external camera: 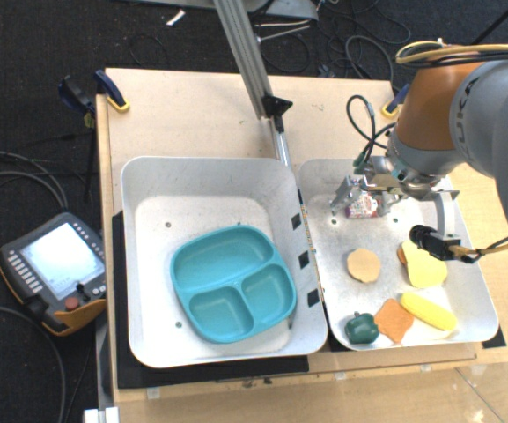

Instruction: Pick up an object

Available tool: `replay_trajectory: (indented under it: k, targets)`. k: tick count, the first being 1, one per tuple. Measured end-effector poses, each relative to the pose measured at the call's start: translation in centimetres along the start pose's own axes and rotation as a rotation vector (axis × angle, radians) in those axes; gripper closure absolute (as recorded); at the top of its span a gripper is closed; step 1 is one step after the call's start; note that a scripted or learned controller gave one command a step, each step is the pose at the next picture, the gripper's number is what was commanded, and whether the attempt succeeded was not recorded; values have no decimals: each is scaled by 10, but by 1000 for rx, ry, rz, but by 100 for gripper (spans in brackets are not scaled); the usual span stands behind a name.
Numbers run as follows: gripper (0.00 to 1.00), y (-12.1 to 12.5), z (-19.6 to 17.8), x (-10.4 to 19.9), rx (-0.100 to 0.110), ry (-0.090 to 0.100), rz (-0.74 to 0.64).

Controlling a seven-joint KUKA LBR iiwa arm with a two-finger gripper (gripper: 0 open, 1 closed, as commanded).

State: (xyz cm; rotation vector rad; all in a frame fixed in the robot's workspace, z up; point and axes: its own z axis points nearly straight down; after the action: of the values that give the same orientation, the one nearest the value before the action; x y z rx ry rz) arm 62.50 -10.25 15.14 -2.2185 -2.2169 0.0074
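My gripper [360, 197] hangs over the back left part of the right bin [474, 263]. A small pink and white object [363, 207] sits right at its tip; whether it is gripped or just lying beneath is unclear. Farther forward in the same bin lie a round tan cookie [363, 265], a pale yellow piece [426, 270], a yellow oblong item [429, 311], an orange wedge [394, 320] and a dark green item [360, 328], all apart from the gripper.
The left bin [148, 201] holds a teal divided tray [232, 282]. A slanted metal pole [246, 47] crosses the back of the bench. A handheld control pendant [53, 271] lies off the bench to the left.
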Motion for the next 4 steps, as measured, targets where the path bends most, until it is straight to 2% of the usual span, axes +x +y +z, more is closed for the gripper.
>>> replay_trajectory:
  k: [1,2,4]
  targets:
    - [0,-1,54,1,-1,0,0]
    - [100,1,40,1,-8,-1,0]
    - [100,5,-55,-12,-13,-2,-3]
